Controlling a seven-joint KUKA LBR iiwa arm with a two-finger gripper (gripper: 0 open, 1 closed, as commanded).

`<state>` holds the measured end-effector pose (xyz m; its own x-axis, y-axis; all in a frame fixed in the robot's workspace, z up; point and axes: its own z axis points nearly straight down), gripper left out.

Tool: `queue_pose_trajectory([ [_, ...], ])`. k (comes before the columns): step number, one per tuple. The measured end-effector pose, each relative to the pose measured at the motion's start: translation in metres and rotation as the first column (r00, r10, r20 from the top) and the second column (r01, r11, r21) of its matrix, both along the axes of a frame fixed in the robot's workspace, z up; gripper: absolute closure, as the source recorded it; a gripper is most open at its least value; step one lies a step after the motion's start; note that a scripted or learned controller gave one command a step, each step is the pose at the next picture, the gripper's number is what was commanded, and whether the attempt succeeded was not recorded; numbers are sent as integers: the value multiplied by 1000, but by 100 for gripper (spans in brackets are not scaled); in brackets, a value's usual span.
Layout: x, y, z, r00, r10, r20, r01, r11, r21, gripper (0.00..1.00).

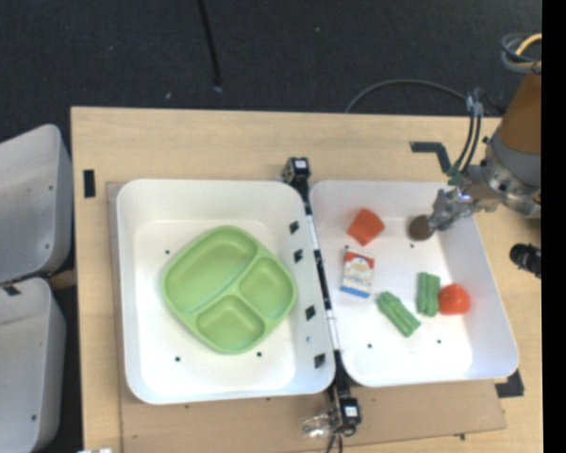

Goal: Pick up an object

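The right bin (481, 347) holds several small items. An orange-red block (365, 226) lies near its back. A white box with red and blue print (357, 274) sits toward the bin's left side. Two green pieces (397, 312) (427, 293) lie near the middle, with a red-orange ball (454, 299) just to their right. A small brown round object (421, 226) rests at the back right. My gripper (445, 210) hangs low over the bin's back right part, its tip right next to the brown object; contact is too small to judge.
The left bin (141, 366) carries a green divided plate (229, 288). A black-clipped divider (313, 272) runs between the bins. Cables (396, 92) loop behind the right bin. The grey arm with its orange band (519, 130) comes in from the right.
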<state>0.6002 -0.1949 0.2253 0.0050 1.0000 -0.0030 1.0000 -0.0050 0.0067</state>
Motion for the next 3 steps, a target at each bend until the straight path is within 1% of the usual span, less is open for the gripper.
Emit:
queue_pose_trajectory([
  [1,1,-2,16,1000,3,-3,-3,1000,1,100],
  [2,9,42,10,1000,10,-6,-10,1000,3,100],
  [3,22,99,20,1000,12,-3,-12,1000,3,100],
])
